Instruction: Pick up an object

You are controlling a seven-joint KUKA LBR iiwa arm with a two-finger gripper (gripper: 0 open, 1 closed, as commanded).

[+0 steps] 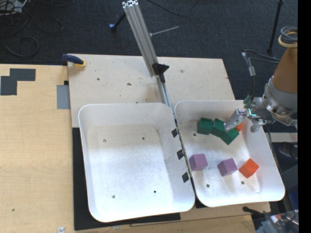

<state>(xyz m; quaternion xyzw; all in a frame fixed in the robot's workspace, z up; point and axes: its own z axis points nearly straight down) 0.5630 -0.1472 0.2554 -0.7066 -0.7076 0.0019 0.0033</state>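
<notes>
Camera view: arm [284, 81] leans in from right, fingers [232, 122] over the green blocks [217, 128], can't tell if they're pinching; pale surface [194, 76], dark carpet.

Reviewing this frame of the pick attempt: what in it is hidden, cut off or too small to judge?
- Gripper, camera view: small and blurred above the green blocks; whether it holds anything cannot be told.
- Small orange thing beside the gripper: mostly hidden by it; unclear what it is.
- Green blocks: they overlap, so their count is uncertain.
- Arm: cut off by the right edge.
</notes>
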